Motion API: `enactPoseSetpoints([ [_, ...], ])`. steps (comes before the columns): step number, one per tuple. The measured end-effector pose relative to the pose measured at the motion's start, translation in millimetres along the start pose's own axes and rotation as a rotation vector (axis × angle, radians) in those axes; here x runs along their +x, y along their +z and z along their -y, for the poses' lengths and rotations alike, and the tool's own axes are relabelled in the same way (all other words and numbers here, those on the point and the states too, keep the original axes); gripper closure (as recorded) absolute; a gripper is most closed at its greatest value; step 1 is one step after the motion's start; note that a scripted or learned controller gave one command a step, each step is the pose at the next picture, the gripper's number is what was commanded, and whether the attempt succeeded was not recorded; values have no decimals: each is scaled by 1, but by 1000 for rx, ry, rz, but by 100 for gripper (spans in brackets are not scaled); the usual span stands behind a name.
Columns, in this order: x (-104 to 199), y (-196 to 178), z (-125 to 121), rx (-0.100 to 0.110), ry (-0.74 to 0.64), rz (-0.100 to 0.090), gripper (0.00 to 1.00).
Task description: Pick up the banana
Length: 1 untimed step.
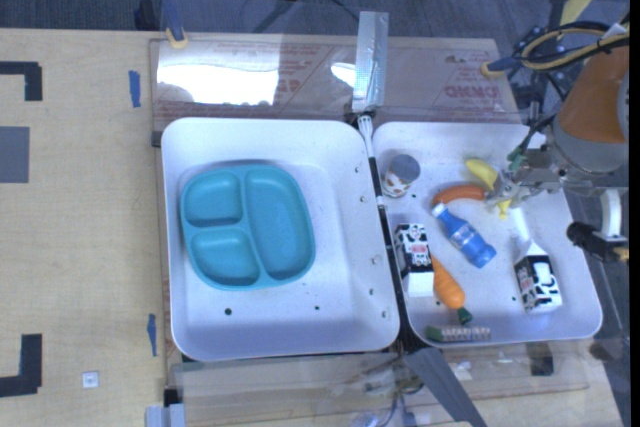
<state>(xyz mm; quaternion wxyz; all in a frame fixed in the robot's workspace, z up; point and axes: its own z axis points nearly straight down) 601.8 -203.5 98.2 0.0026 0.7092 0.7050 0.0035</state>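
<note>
Two white bins (200, 140). One blue divided plate (247, 225), one banana (481, 172), one blue bottle (466, 236), one carrot (449, 284). Two black-and-white cartons (413, 248), one small cup (400, 172).

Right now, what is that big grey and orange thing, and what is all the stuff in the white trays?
It's a robot arm, seen by a camera above the bench. Its jaws, the gripper, sit by a yellow banana it should pick up. I can't tell if they grip it. The right bin also has a blue bottle, a carrot and small cartons. The left bin has a blue divided plate.
</note>
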Motion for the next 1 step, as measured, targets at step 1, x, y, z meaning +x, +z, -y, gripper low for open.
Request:
enactPoseSetpoints([
  [1,63,-117,28,8,47,2,100],
])
